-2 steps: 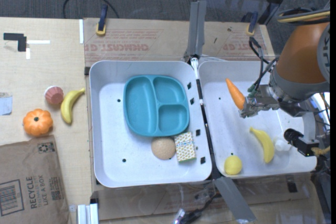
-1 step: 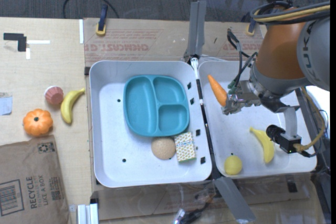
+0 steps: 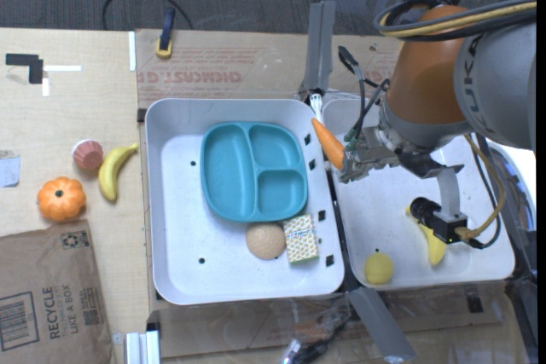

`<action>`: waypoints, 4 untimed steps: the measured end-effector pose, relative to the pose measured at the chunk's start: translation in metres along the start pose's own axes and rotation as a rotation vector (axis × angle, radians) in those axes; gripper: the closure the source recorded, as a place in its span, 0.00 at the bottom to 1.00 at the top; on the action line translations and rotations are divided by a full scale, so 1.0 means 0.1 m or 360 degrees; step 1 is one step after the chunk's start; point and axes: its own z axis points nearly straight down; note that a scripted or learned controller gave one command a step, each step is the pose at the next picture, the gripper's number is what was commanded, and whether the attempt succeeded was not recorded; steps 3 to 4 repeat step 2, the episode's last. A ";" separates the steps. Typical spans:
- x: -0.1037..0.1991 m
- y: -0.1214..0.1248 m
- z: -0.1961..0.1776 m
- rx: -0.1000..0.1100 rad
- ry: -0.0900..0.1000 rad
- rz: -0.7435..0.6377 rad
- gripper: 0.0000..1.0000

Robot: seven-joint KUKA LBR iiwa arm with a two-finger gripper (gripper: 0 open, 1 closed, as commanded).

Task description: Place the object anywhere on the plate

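Camera view from above has the big grey arm [image 3: 478, 55] reaching in from the right, its orange band over the right bin [image 3: 486, 268], and its pincer [image 3: 341, 162] down at the wall between the two bins with a carrot [image 3: 328, 143] slanting from it. The carrot's lower end looks pinched between the fingers, though cables crowd that spot, so I'd call it a hold rather than swear to it. My guess is the carry is in hand: the carrot hangs over the divider, just beside the right edge of the teal plate [image 3: 254, 170] in the left bin [image 3: 171, 209]. To do it well, I'd clear the rim first, move left until the carrot is over one of the plate's compartments, then lower before letting go so it doesn't roll off. A round tan ball [image 3: 266, 241] and a small patterned box [image 3: 300, 238] sit touching the plate's near edge. Out on the cardboard-covered worktop [image 3: 51, 98] lie a pumpkin [image 3: 61, 199], a banana [image 3: 113, 170] and a pink cupcake [image 3: 88, 155]; dark carpet lies beyond.
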 end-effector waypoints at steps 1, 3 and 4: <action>0.33 -0.05 -0.07 0.0002 0.0000 0.0048 1.00; 0.32 -0.05 -0.07 0.0002 0.0000 0.0048 0.00; 0.32 -0.05 -0.07 0.0002 0.0000 0.0048 0.00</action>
